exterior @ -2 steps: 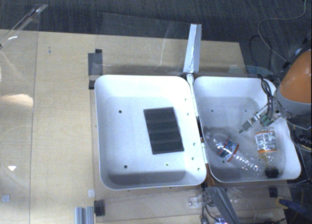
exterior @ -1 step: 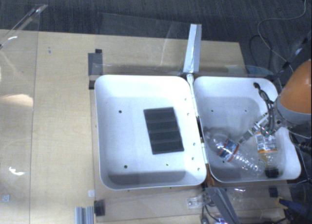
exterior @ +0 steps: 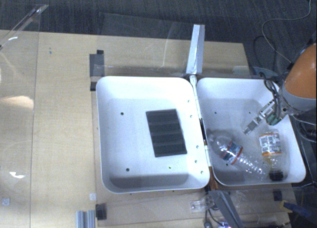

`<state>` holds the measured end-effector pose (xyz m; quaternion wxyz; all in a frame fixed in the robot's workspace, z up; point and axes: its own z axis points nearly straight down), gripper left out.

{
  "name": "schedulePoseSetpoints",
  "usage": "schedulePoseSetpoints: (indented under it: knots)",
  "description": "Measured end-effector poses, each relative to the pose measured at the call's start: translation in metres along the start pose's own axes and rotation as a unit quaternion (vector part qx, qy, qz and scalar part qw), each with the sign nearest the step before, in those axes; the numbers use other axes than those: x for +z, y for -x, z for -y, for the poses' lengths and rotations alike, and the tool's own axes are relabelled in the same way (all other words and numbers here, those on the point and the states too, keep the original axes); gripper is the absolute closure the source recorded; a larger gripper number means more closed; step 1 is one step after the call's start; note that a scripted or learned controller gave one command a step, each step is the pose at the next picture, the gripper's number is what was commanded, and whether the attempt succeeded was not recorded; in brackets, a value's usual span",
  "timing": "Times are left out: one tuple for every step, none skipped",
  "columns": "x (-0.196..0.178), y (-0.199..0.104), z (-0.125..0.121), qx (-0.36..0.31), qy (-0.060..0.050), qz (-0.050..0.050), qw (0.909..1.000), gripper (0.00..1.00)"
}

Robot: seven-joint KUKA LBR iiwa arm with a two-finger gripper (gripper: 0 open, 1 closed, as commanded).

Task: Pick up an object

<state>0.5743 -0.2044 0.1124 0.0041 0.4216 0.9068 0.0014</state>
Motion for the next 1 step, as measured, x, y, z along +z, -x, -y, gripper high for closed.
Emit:
schedulePoseSetpoints:
  knots:
    - [0.022, -0.0209, 0.026, -0.011, 0.002, 0.003, 0.9999, 0.0]
